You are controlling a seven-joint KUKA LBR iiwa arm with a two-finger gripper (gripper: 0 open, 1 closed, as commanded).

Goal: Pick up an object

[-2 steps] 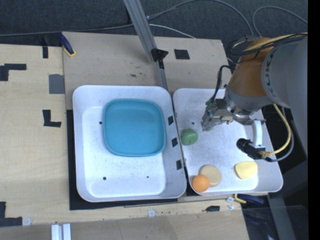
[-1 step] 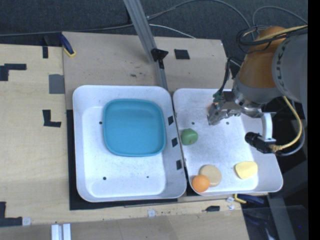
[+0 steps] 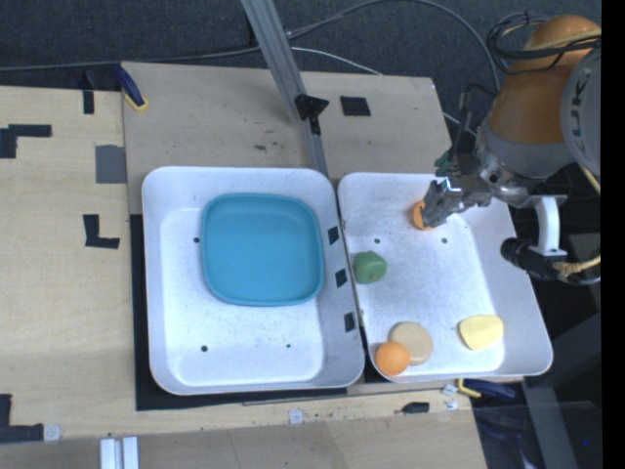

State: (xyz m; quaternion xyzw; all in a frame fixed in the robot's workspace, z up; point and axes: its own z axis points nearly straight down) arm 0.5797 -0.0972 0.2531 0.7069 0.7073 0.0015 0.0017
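My gripper point(image 3: 437, 206) hangs over the far part of the right bin point(image 3: 508, 291), right above a small orange object point(image 3: 421, 217) that peeks out at its left side. The gripper hides most of that object. A green ball-like object point(image 3: 369, 267) lies near the right bin's left wall. At the near end sit an orange ball point(image 3: 393, 359), a beige round piece point(image 3: 413, 341) touching it, and a yellow piece point(image 3: 480, 332).
The left bin point(image 3: 176, 262) holds a blue square plate point(image 3: 262, 248). A grey metal bar point(image 3: 283, 62) slants up from between the bins. Cables and a black part of the arm lie off the right bin's right side.
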